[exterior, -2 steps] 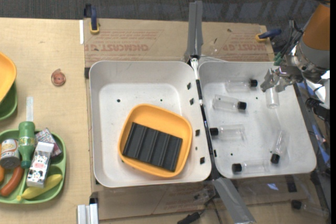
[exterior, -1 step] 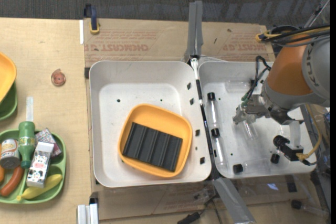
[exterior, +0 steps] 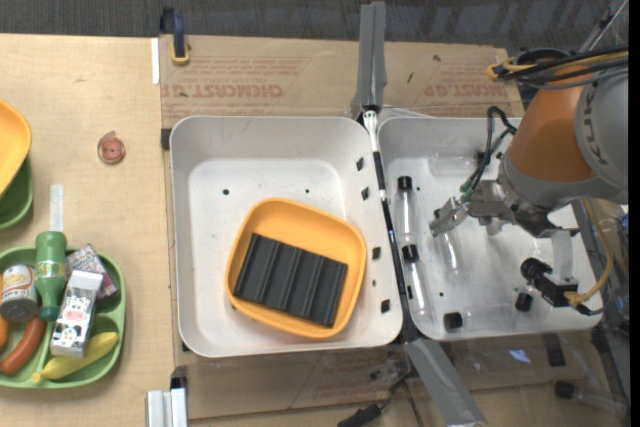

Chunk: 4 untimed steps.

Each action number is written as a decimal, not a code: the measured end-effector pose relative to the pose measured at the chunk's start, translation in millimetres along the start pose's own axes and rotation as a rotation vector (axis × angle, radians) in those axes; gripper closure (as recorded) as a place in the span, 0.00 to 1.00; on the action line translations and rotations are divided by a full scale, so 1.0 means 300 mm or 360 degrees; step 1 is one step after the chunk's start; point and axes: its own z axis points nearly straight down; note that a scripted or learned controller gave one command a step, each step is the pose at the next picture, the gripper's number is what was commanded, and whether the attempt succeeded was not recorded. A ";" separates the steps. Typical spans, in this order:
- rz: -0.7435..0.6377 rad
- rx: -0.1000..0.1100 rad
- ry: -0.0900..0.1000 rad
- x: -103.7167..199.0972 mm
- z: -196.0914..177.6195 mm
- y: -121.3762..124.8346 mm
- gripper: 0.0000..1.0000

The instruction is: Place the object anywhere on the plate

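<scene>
Bright, even overhead light; sharp focus.
The white bins nearly wash out, shadows under the plate stay soft, and the arm looks slightly blurred.

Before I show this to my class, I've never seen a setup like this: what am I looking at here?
One camera looks down at a slant on a bench. A grey robot arm with an orange band reaches in from the right; its gripper hangs over the right white bin. I can't tell whether it holds anything. A clear tube-like thing lies along that bin's left side. In the left white bin sits a yellow plate bearing a dark ribbed block. On the wooden table to the left, a green tray holds toy food.
</scene>
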 end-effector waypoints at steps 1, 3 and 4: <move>-0.0034 -0.0003 -0.0001 0.149 -0.312 -0.130 0.00; 0.0138 0.0001 0.0000 -0.118 -0.275 -0.226 0.00; 0.0242 -0.0004 -0.0002 -0.084 -0.341 -0.223 0.00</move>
